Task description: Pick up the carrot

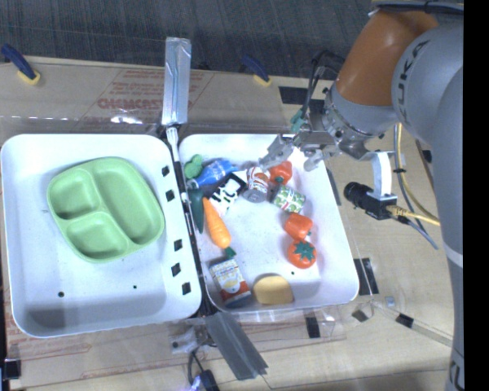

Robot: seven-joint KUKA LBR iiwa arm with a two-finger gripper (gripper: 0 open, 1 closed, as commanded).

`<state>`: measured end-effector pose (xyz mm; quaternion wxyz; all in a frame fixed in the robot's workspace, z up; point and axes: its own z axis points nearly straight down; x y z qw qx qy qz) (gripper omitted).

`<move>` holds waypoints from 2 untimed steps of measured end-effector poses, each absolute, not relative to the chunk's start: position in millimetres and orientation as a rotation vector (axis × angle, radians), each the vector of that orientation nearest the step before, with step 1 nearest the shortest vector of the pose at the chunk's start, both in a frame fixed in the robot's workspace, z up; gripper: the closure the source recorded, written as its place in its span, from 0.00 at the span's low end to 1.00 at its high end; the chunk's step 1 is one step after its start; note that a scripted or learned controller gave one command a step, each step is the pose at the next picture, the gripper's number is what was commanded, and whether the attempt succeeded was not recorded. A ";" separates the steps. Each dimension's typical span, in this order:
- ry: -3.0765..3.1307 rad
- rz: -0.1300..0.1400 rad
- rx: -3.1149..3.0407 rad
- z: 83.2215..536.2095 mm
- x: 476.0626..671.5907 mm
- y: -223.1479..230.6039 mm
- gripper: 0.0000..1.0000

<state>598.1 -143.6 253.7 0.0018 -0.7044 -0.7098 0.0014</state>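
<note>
- Two white bins sit side by side; the carrot (216, 222) lies near the left wall of the right bin (341, 233).
- The gripper (289, 151) hangs above that bin's far side, up and right of the carrot, well apart.
- Its fingers stand spread, gripping nothing.

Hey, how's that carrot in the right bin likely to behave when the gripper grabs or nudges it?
The carrot looks like a smooth, rigid toy, so probably stiff and light. Its tapered, rounded shape may slip from a pinch or roll if pushed. It lies close to the bin's left wall, so approach room seems tight.
</note>
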 end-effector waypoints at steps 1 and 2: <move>-2.220 0.007 -2.216 180.0 557.9 -100.8 0.00; -2.331 0.003 -2.100 90.9 495.8 -99.0 0.00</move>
